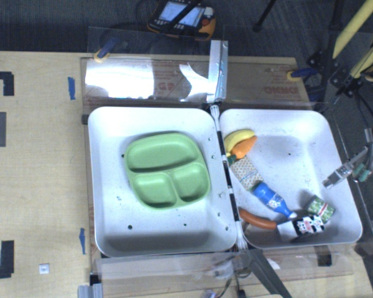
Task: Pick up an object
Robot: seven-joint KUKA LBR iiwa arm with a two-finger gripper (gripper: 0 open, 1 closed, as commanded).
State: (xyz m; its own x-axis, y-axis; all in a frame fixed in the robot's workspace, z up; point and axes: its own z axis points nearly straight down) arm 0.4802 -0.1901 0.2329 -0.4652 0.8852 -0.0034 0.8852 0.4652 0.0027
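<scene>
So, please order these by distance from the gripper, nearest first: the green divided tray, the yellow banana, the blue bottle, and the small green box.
Seen from the camera view, measured from the gripper at the right bin's right edge:
1. Small green box, just below it.
2. Blue bottle, middle of the right bin.
3. Yellow banana, that bin's upper left corner.
4. Green divided tray, in the left bin.

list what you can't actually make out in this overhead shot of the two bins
- Gripper, camera view: it sits at the right edge, small and blurred, so its state is unreadable; the frame edge cuts off the arm.
- Hot dog, right bin: its right end is hidden behind the white cow-print item.
- Green packet: printing too small to read.
- Patterned wrapper: too blurred to tell what it is.
</scene>
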